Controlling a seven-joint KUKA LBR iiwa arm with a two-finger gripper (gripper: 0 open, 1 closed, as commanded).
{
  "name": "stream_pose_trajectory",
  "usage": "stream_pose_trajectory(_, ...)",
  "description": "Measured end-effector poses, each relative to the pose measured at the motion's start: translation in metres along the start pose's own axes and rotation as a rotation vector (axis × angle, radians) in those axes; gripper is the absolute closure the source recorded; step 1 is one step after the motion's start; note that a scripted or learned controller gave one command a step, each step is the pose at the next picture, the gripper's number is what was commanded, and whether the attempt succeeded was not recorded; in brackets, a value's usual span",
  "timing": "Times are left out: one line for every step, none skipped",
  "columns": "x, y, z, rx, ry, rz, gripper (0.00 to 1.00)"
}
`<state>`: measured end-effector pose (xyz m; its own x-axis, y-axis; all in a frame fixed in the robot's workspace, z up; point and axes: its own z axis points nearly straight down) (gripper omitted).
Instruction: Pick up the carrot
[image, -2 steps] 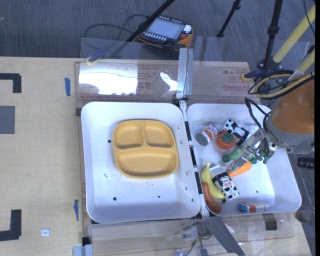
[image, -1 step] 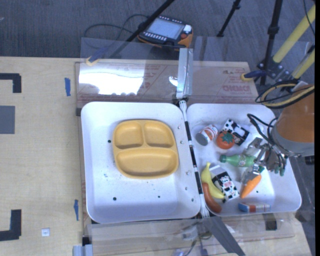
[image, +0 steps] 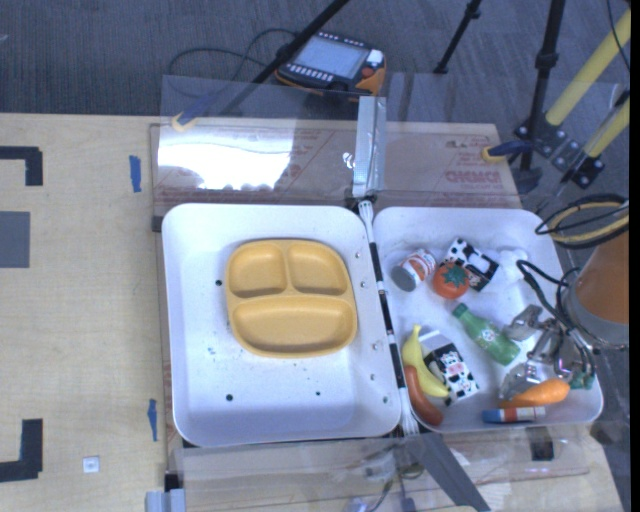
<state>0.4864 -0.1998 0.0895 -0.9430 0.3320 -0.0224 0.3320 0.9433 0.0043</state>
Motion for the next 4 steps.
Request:
stream_pose_trajectory(0.0, 0.0, -0.009, -0.001, 0.0, 0.002, 1.0)
stream_pose_trajectory(-0.005, 0.001, -0.014, -0.001, -0.017, 0.001, 0.0)
stream_pose_trajectory(0.019, 0.043, 0.002, 0.005, 0.012, 0.433, 0.0)
stream_pose_trajectory(0.018, 0.044, -0.008, 0.004, 0.009, 0.434, 1.0)
